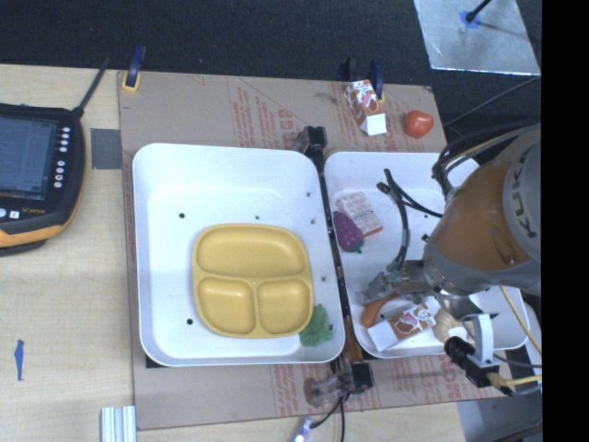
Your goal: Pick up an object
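Note:
My gripper [391,289] is low in the right bin [368,166], near its front, just above an orange carrot-like piece [369,314] and a small white and red carton [410,324]. The arm's orange band and wrist [483,224] hide much of the bin's right half. A purple item [348,234] and a pink and white packet [359,212] lie by the bin's left wall, apart from the gripper. Nothing shows clearly in its grasp.
The left bin [166,201] holds a yellow divided plate [253,279] and a green broccoli piece [317,327] at its front right corner. Behind the bins stand a small carton [366,107] and a red tomato [418,123]. A tablet controller [32,173] lies far left.

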Controlling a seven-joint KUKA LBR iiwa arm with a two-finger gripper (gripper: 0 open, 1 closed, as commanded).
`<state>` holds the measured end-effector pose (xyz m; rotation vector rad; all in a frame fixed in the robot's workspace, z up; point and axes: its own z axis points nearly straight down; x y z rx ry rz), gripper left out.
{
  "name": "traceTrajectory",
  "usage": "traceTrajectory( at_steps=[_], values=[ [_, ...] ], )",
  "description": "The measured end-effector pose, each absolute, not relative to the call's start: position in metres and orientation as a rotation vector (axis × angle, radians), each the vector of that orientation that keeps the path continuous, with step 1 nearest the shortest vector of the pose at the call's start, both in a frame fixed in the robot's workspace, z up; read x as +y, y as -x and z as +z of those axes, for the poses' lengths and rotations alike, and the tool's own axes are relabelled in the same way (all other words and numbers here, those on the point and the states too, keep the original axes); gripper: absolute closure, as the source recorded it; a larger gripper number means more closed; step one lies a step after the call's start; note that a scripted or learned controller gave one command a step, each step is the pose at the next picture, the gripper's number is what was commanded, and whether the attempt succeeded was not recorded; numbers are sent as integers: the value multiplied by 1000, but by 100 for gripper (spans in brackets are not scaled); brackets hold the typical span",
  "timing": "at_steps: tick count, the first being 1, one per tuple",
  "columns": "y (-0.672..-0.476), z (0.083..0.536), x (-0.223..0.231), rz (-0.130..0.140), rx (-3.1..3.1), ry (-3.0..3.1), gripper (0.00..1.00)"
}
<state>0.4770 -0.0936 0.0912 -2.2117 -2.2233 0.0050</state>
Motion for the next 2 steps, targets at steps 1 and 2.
traceTrajectory(
  at_steps=[1, 2],
  values=[
    [-478, 101, -94, 6, -2228, 2207, 100],
    [-506, 192, 9, 1, -2226, 2213, 100]
  ],
)
